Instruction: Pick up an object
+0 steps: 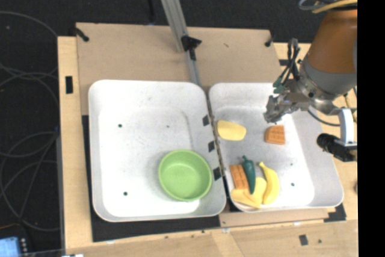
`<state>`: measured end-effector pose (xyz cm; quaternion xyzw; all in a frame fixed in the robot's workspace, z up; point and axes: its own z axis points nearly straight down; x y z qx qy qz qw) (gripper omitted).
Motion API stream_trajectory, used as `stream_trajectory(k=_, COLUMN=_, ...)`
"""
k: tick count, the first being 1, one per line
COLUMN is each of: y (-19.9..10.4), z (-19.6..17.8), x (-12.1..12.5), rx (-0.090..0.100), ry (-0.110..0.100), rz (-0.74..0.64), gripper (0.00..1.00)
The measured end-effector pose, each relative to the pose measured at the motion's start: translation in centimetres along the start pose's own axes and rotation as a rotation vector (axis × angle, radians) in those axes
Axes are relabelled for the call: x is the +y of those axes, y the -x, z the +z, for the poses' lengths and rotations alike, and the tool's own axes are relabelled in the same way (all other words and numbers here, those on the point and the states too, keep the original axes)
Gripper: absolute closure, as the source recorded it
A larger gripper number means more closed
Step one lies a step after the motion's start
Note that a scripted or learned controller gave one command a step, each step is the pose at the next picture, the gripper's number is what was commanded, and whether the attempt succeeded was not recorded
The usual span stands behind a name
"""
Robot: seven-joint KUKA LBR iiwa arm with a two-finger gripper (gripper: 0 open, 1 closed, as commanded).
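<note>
My gripper hangs over the right bin, just above and slightly left of an orange block. A pale yellow oval piece lies near the bin's left wall. At the bin's front sit a yellow banana, a green pepper, an orange ridged piece and a yellow piece, packed together. Nothing shows between the gripper's tips.
A green bowl stands at the front right of the left bin. A metal pole rises behind the bins' divider. The grey and orange arm comes in from the right. Cables lie on the dark floor at left.
</note>
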<state>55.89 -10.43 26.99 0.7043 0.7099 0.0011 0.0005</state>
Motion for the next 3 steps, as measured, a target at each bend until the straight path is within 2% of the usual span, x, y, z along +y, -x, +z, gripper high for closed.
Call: stream_trajectory(k=3, y=-17.9, z=2.1, x=-1.4, rx=0.001, ry=-0.003, rz=-0.001, gripper=1.0)
